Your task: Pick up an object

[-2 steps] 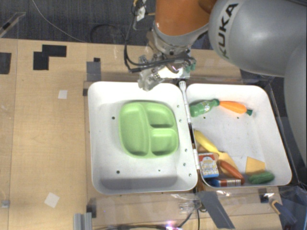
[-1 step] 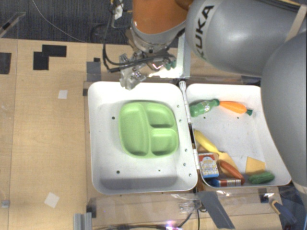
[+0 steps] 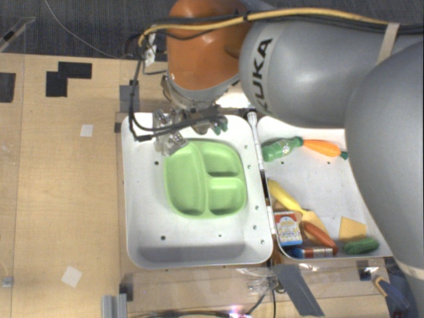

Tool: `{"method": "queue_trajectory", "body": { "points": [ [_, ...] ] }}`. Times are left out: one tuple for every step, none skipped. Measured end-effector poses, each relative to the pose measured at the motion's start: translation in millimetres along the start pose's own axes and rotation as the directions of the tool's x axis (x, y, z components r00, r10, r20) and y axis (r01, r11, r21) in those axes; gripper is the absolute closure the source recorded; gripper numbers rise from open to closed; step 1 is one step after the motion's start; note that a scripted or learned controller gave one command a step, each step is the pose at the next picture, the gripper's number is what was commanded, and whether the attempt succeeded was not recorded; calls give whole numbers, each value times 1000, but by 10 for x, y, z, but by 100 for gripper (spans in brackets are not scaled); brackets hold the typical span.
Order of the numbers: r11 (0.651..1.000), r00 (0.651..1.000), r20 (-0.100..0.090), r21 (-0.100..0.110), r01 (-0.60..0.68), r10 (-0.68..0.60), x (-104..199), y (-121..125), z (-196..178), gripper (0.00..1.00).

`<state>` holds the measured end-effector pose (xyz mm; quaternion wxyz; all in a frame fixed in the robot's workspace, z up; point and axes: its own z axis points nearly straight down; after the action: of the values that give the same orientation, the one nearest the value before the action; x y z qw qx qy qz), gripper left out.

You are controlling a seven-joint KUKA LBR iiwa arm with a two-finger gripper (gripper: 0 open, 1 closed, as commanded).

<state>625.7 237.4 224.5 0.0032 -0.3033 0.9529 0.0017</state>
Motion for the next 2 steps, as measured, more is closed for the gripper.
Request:
{"method": "queue_trajectory", "body": {
  "points": [
    [1000,1000,16,3,0,0,-33,-7,-162,100],
    [1000,1000,6,4,10,-10,-357,-272,-306,100]
  ]
}}
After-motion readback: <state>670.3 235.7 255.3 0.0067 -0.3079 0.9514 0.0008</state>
